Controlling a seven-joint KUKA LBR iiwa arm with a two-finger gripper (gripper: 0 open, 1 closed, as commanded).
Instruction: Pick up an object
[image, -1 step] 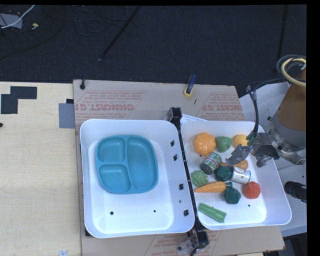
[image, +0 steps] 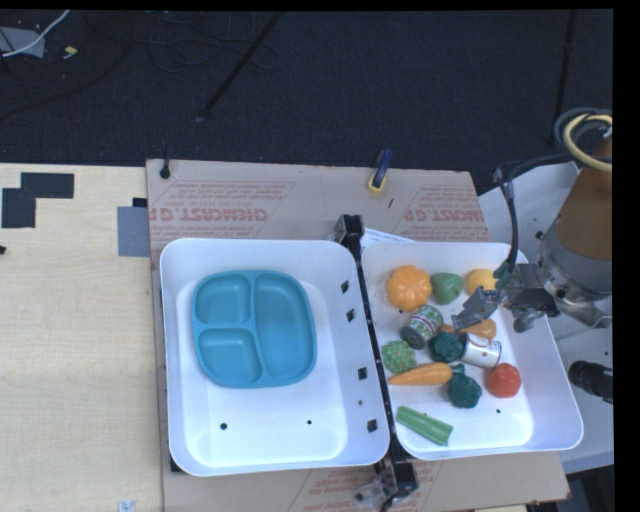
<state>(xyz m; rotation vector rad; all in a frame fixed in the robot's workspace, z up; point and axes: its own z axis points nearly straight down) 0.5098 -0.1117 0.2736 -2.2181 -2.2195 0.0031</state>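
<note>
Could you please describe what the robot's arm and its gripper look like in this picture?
The arm is a thick rounded body, tan-orange above and grey below near the wrist. A black cable loops beside it. The gripper is dark grey metal, with slim angular fingers on a blocky mount.

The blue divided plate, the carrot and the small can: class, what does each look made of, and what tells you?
Blue divided plate: probably moulded plastic, with an even matte colour and soft rounded ridges between sections.
Carrot: likely plastic toy food, with a uniform orange and a smooth surface.
Small can: seems metal or metal-look plastic, since it has a bright silvery side; too small to be sure.
</note>
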